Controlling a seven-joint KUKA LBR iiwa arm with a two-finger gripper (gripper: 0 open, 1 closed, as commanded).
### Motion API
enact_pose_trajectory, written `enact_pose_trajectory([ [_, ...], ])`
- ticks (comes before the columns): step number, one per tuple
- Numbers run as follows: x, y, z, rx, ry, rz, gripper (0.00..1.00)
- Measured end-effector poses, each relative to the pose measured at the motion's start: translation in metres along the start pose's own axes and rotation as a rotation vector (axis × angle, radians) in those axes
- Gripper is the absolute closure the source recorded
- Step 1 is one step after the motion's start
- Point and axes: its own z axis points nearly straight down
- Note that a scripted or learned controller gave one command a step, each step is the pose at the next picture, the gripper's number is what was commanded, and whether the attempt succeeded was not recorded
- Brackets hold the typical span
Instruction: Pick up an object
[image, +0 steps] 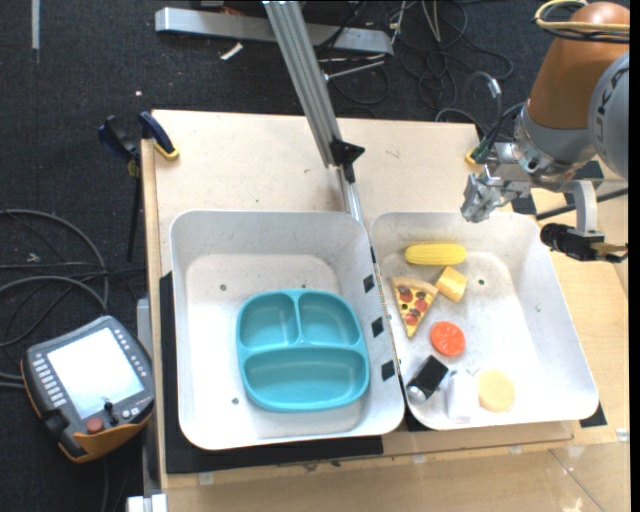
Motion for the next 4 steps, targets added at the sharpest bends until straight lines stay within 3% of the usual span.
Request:
enact_pose_trajectory([
  [1, 0.000, 0.001, -0.029, 0.002, 0.001, 0.000, 1.00],
  [4, 0.144, -0.037, -0.014, 0.010, 0.002, -0.005, 1.00],
])
